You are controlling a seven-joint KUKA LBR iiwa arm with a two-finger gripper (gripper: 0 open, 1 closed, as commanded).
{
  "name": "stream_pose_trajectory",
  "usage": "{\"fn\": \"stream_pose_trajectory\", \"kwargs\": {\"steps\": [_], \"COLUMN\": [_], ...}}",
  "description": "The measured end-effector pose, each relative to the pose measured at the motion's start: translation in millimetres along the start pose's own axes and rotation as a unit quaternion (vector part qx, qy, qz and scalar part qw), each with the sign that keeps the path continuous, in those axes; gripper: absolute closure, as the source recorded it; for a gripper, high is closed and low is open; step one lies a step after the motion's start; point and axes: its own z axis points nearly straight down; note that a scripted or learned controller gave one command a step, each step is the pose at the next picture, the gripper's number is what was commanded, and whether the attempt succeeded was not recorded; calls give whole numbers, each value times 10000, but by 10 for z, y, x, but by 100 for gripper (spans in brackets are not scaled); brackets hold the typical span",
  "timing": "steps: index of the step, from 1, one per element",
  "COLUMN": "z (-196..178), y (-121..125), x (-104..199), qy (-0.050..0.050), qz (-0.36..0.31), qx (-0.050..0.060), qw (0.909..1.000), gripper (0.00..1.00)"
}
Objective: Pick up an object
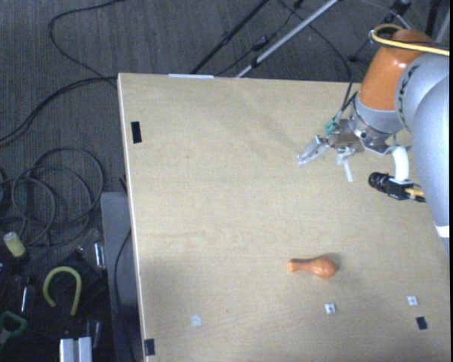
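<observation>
Pincer (326, 157) open, well apart from orange object (313, 266).

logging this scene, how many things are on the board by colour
Orange: 1, the pear-shaped object
Black: 3 small markers, at
White: 3 small tags, at
Total: 7
The gripper is above the board, apart from the orange object.
</observation>
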Motion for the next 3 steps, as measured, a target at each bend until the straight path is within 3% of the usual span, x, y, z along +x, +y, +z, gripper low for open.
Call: {"fn": "stream_pose_trajectory", "kwargs": {"steps": [1, 2, 3], "z": [117, 355, 254], "y": [-140, -10, 2], "x": [-316, -244, -232], "qy": [-5, -7, -12], "qz": [-1571, -2935, -2936], "qx": [-8, -22, -40], "qw": [9876, 9560, 9559], "gripper": [0, 0, 100]}}
